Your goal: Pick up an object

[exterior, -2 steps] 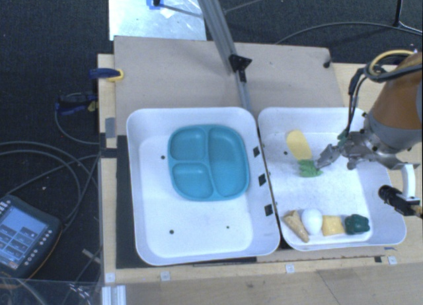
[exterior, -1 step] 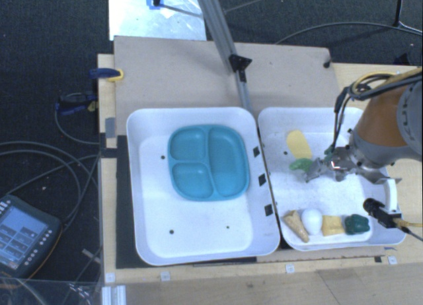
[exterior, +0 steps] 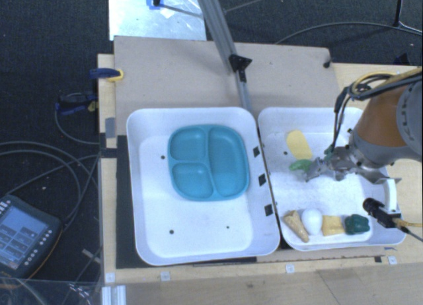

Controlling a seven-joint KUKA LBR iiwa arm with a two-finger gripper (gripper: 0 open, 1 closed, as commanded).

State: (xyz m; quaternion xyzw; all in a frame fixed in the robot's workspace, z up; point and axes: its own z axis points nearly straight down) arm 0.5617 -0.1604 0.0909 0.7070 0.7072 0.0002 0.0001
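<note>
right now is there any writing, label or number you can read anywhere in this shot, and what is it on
None can be read.
Handheld controller at lower left: its screen shows rows of buttons, too small and blurred to read.
Blue tray, the two white bins and the food items: no visible text.

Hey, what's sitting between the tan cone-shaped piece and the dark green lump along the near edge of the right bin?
In the camera view, a white egg-shaped object and a yellow block lie between the tan cone-shaped piece and the dark green lump.
</note>
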